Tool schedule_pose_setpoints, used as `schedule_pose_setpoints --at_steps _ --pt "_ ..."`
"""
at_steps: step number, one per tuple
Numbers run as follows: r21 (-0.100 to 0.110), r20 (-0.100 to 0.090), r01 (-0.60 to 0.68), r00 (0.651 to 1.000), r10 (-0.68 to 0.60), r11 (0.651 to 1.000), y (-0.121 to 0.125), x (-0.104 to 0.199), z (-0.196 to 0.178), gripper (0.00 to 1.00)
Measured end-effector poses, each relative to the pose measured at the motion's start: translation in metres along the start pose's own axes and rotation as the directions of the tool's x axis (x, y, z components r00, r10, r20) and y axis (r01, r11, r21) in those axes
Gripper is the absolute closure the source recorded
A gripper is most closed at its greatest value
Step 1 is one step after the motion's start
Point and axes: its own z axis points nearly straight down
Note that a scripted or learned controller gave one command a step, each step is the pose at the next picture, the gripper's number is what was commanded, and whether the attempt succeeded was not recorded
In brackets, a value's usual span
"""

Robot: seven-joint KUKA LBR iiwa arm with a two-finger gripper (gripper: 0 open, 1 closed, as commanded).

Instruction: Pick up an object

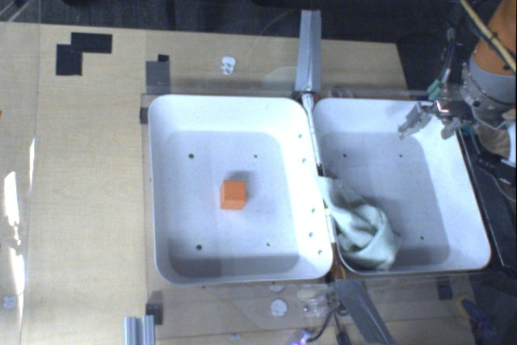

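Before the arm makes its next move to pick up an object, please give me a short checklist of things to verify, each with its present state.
1. A target is in plain sight: ok. The orange cube lies alone on the floor of the left bin.
2. A second candidate exists: ok. A crumpled white cloth lies in the right bin, against the wall it shares with the left one.
3. Gripper is above a target: not ok. It is at the right bin's far right corner, apart from both objects.
4. Nothing is between the fingers: ok.
5. Fingers open or shut: cannot tell.
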Motion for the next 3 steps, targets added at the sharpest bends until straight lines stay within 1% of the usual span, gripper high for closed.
schedule_pose_setpoints --at_steps 1,2,3 --pt "0.000 0.002 -0.017 1.000 0.017 1.000 0.051 -0.026 0.080 0.00" --pt "0.000 -0.002 -0.083 0.997 0.083 0.997 0.064 -0.027 0.130 0.00" --pt "-0.009 0.003 -0.075 0.997 0.075 0.997 0.067 -0.026 0.117 1.00"
